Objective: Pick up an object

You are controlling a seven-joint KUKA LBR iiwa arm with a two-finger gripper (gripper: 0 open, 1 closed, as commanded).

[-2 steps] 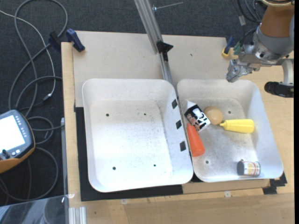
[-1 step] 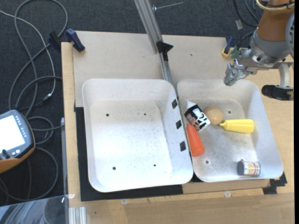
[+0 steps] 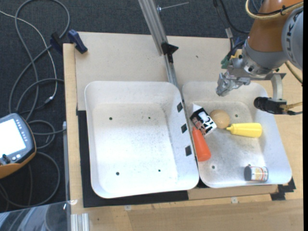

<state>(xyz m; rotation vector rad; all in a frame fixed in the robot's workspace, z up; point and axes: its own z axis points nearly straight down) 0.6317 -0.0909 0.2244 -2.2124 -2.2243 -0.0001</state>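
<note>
Lowest in frame, a small jar [image 3: 255, 173] lies by the right bin's [image 3: 276, 148] bottom wall. Yellow bottle [image 3: 246, 129], tan ball [image 3: 221, 119] and orange tube [image 3: 201, 145] cluster mid-bin. Gripper [image 3: 226, 88] hangs at the upper rim, grip state unclear.

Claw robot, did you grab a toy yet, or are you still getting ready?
Not yet. The claw hangs above the far end of the right bin with nothing between its fingers. The yellow bottle, the orange tube, the tan ball and the small jar all lie in that bin. Reaching down, gripping and lifting are left.
</note>
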